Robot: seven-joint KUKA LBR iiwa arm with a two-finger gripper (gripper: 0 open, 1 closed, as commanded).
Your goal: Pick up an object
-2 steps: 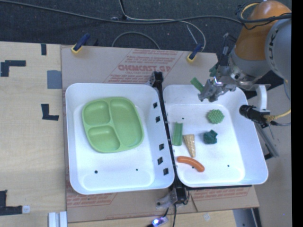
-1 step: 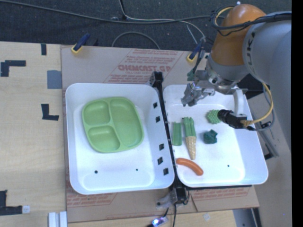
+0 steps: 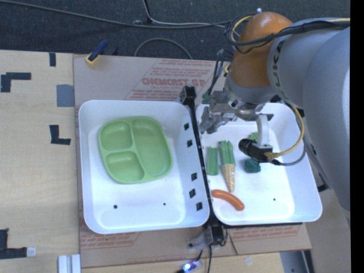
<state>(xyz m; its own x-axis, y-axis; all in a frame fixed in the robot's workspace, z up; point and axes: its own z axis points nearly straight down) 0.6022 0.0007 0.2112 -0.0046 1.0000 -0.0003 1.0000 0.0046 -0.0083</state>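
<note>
1. Left bin [image 3: 91, 169]: a green divided plate [image 3: 135, 149] sits there, untouched.
2. Right bin [image 3: 284, 209]: green stalk [image 3: 212, 160], cone [image 3: 228, 176] and orange sausage [image 3: 228, 199] lie low; stalk and cone run top-to-bottom, sausage slants down-right.
3. Gripper [image 3: 209, 121] hovers above them, its grasp unreadable. Nothing looks lifted yet: the pick remains.

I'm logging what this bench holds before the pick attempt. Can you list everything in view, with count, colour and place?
bins: two, white, side by side on the bench
divided plate: one, light green, left bin
green sticks: two, green, right bin near the divider
cone: one, tan, right bin below the sticks
sausage: one, orange, right bin, front
small lump: one, teal, right bin
cables: black, on dark floor behind
arm: one, grey with orange band
gripper: one, over right bin's back
</note>
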